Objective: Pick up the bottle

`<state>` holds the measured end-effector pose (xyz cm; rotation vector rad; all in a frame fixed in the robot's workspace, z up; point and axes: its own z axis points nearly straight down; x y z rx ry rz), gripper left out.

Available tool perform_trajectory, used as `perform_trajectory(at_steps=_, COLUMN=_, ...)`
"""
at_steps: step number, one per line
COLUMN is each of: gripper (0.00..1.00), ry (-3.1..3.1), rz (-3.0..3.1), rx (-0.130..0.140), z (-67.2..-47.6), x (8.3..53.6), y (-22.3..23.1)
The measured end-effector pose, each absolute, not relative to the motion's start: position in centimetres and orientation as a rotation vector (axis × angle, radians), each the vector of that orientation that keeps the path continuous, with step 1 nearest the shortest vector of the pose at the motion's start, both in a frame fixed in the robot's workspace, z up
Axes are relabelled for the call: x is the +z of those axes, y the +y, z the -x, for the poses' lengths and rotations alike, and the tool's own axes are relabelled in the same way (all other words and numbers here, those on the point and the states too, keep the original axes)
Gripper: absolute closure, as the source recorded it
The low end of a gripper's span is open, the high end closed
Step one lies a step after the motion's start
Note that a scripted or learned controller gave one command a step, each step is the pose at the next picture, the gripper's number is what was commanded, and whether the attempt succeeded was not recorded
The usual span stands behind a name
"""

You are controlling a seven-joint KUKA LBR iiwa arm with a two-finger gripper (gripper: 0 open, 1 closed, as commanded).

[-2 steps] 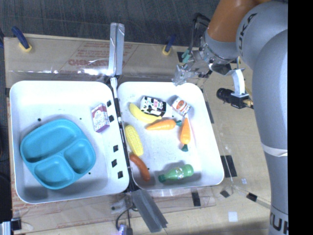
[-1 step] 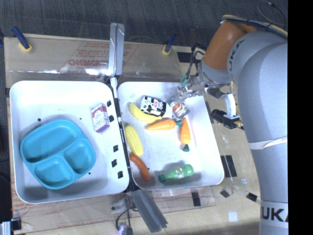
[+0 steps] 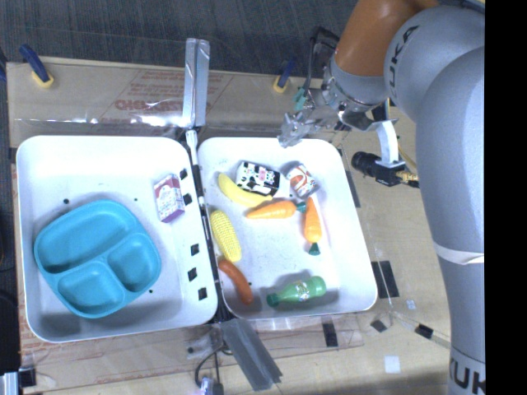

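Lighting: bright and even from overhead; both shallow white plastic bins, left [image 3: 33, 220] and right [image 3: 350, 245], read near-white with little detail on their floors. Shadows: short and soft, hugging the objects; my grey arm with its orange band [image 3: 428, 72] throws none that is sharp. Glare: strong streaks on the clear plastic film [image 3: 99, 118] along the bins' far edge and on the shiny metal strip [image 3: 196, 81] standing between them; mild sheen on the blue divided plastic tray [image 3: 95, 257]. Focus: moderately soft overall; my jaws [image 3: 294, 127] are blurred and small print is illegible. The dark backdrop beyond the bench [image 3: 379, 245] shows faint grain.
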<state>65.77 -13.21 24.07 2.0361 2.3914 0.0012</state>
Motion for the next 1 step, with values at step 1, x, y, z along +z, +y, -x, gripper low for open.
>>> perform_trajectory(at_steps=1, gripper=0.0, ry=2.185, rz=-2.263, rx=-0.005, z=-60.86, x=13.03, y=-13.35)
